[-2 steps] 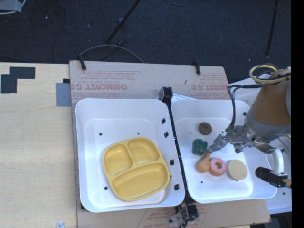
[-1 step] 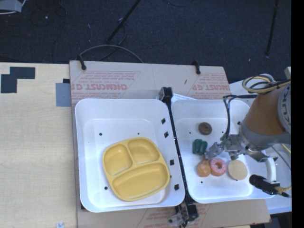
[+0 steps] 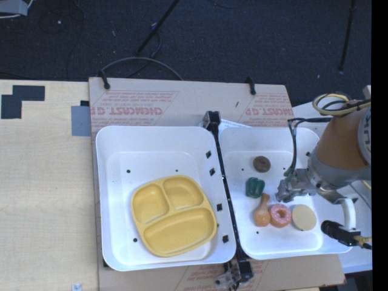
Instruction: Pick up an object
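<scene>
The right bin (image 3: 242, 139) holds several small toy foods: a brown cookie (image 3: 261, 163), a green pepper (image 3: 254, 187), an orange-tan drumstick shape (image 3: 262, 211), a pink donut (image 3: 279, 214) and a cream round biscuit (image 3: 304, 217). My gripper (image 3: 287, 191) hangs low over the right side of this bin, just above the donut and right of the pepper. Nothing shows between its fingers. The orange band and grey wrist (image 3: 341, 150) lie to its upper right.
The left bin (image 3: 115, 156) holds a yellow divided tray (image 3: 174, 216). A black divider clip strip (image 3: 218, 180) runs between the bins. Cables loop at the right edge (image 3: 330, 103). Cardboard (image 3: 182, 102) lies under both bins.
</scene>
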### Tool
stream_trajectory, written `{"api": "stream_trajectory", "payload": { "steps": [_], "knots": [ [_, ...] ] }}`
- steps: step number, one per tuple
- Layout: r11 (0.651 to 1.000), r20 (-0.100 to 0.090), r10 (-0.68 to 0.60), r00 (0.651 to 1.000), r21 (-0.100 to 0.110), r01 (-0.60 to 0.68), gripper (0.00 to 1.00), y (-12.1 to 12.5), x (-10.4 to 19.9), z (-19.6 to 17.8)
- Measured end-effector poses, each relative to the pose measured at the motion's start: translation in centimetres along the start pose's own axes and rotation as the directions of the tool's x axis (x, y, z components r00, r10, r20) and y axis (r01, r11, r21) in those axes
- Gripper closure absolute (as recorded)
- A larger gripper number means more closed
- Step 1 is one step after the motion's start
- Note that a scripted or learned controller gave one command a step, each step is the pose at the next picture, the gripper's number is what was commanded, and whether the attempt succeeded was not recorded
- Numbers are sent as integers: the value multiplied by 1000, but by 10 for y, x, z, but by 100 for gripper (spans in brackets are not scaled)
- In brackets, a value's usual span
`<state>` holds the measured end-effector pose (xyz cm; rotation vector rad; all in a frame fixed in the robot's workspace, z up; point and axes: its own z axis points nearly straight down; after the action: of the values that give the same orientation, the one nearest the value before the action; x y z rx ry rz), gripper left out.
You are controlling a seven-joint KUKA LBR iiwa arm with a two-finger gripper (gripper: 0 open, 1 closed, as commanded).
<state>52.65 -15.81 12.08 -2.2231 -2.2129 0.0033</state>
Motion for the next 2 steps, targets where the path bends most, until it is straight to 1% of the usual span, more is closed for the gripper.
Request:
{"api": "stream_trajectory", "payload": {
  "steps": [1,2],
  "knots": [
    [1000,2,-6,1000,-6,6,100,-1,0,-42],
    [1000,3,-6,1000,-8,6,100,10,1,-97]
  ]
}}
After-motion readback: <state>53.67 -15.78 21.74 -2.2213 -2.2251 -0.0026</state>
